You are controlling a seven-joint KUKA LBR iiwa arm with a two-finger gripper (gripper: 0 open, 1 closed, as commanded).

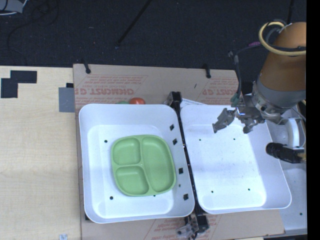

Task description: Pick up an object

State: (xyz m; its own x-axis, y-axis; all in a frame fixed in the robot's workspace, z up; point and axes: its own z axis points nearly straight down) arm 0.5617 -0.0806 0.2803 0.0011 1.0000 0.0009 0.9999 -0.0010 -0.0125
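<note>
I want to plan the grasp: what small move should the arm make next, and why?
Probably move left, across the divider, toward the green plate in the left bin. The gripper hangs open over the right bin, apart from the plate.

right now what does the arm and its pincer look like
The arm is a thick rounded body, orange at the top and grey below. A yellow cable loop sits at its upper end, and thin dark wires run down its left side. At the bottom is a cluster of grey metal parts carrying the pincer, whose two slim grey fingers look angular and metallic.
</note>
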